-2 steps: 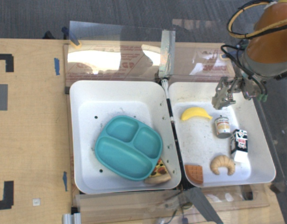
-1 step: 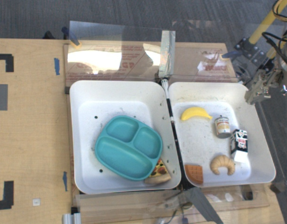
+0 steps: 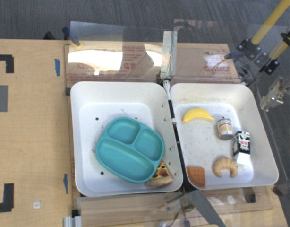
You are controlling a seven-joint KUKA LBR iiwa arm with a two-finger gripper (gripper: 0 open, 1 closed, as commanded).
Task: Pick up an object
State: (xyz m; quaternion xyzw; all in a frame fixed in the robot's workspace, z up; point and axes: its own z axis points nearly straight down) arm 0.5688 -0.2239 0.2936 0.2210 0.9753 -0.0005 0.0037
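I see the candidates for picking mostly in the right bin (image 3: 258, 122): a banana (image 3: 198, 115) near its back, a small can (image 3: 225, 128) just to the banana's right, a black-and-white carton (image 3: 242, 148) by the right wall, a croissant (image 3: 225, 166) near the front, and a waffle (image 3: 196, 175) at the front left corner. In the left bin (image 3: 83, 108) a teal divided plate (image 3: 130, 148) lies tilted, and a pizza slice (image 3: 160, 175) pokes out from under its front right edge. The two bins touch along their shared wall on a cardboard-covered bench (image 3: 27, 126). A clear sheet (image 3: 116, 51) stands behind them. I can find no gripper on my feed, so its state is unknown to me.
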